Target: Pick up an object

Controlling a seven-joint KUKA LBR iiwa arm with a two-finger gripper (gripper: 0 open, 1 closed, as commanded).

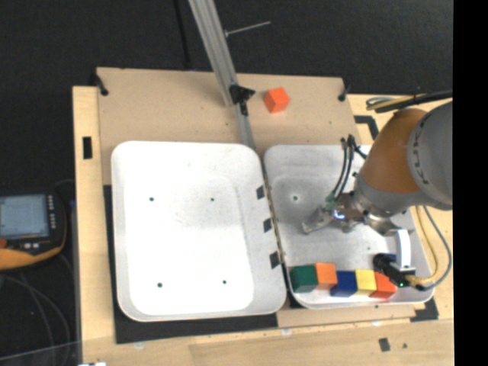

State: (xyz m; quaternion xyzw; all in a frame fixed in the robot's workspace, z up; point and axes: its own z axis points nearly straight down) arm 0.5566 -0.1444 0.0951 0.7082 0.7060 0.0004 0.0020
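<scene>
Bench [191, 97] is bare brown board on a pale frame, dark floor around it; a slanted metal rail [213, 40] crosses the far side; a small handheld screen [27, 219] sits off to the view's left with cables near it.

Left bin [187, 227] is white, shallow; right bin [305, 174] matches it and touches it along the middle seam.

Arm [408, 162] comes in from the view's right, grey with orange band, wrist low over the right bin; gripper [316, 221] points toward the bin's centre, just above or on the bin floor (height hard to judge); nothing visible between its fingers; whether they are wide or narrow I cannot tell, too small and blurred.

Blocks sit in a row along the right bin's near wall, touching each other: green block [304, 277], orange block [325, 272], blue block [344, 282], yellow block [366, 280], red block [383, 286]; gripper is near the row but apart from it; a loose orange cube [276, 100] lies on the bench behind the bins.

Handling, judged: blocks look small, light, rigid, flat-sided, not fragile; best taken across two opposite flat faces; packed row and bin wall leave little finger room, so the green end block looks easiest; smooth bin floor may let a nudged block slide.
</scene>
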